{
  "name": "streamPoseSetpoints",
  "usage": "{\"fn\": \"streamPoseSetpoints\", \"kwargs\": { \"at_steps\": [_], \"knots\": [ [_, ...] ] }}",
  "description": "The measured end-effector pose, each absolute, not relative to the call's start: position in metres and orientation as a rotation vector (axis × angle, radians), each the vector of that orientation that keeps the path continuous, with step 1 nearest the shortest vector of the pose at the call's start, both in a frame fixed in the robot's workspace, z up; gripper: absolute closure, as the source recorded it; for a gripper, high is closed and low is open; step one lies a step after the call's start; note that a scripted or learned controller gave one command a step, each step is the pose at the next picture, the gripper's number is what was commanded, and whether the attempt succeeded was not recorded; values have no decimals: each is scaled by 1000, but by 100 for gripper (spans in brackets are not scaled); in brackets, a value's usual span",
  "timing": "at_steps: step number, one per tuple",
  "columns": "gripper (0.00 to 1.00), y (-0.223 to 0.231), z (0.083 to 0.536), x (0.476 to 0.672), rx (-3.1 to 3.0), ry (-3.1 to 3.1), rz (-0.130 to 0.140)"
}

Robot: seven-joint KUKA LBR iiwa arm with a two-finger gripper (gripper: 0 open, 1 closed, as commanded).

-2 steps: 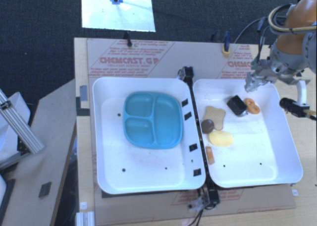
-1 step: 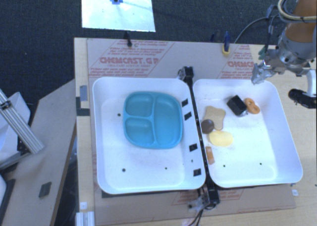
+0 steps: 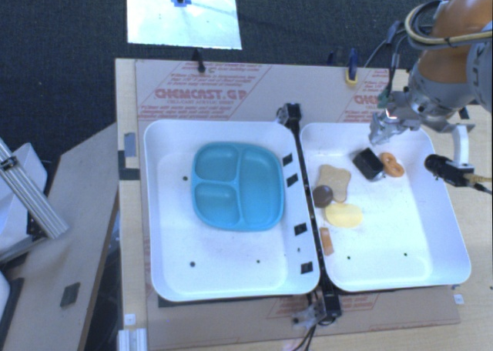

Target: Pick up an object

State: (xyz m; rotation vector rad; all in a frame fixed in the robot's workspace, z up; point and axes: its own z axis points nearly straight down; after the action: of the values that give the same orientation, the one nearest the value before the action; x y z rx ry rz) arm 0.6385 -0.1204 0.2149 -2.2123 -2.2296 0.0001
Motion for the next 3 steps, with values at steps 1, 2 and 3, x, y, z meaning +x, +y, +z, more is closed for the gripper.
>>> {"fn": "streamPoseSetpoints", "kwargs": {
  "at_steps": [1,2,3],
  "knots": [
    [100,-67,208,622,-2212,-2229,0],
    [100,-10,203,604,-2209,-2231,-1],
    [100,34,215,576,-2210,-2229,0]
  ]
}}
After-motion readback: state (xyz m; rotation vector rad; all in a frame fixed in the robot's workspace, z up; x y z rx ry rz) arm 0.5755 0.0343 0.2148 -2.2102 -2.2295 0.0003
